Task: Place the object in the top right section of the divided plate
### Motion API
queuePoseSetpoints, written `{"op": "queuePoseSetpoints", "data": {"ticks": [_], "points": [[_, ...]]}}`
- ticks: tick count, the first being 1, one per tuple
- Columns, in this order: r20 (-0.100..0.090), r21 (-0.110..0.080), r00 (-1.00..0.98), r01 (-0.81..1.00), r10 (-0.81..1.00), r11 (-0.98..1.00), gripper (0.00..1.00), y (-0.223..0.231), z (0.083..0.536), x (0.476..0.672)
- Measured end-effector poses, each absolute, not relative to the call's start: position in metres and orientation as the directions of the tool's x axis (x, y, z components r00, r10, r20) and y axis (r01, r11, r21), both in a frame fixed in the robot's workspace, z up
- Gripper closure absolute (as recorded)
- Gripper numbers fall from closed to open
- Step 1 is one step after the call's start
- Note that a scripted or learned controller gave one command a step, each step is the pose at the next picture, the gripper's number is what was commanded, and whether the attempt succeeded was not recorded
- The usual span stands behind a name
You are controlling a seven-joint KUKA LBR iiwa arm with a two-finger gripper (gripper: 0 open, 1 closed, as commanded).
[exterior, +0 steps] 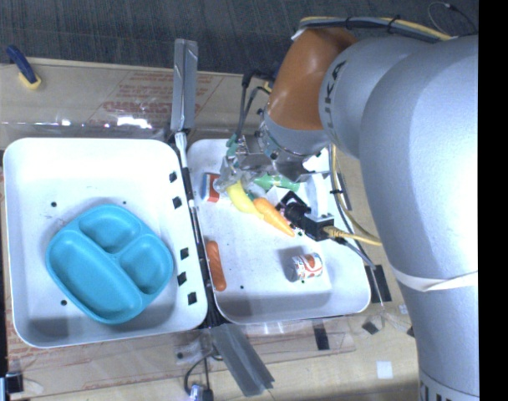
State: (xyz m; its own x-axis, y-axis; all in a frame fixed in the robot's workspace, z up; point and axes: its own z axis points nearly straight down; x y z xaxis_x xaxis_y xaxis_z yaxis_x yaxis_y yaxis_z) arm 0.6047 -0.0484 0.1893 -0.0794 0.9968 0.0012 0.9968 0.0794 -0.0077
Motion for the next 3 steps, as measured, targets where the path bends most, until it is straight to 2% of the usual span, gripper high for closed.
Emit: {"op": "queuePoseSetpoints", "data": {"ticks": [1,2,3], "points": [[0.0,-0.008,-0.119,0.993,0.993,0.119,1.0,0.021,0.189,0.582],[0.0,-0.007,-0.085,0.996,0.996,0.085,1.0,0.059,0.189,0.515],[0.0,-0.006,-0.084,0.996,0.996,0.084,0.0,0.059,0.189,0.515]]}}
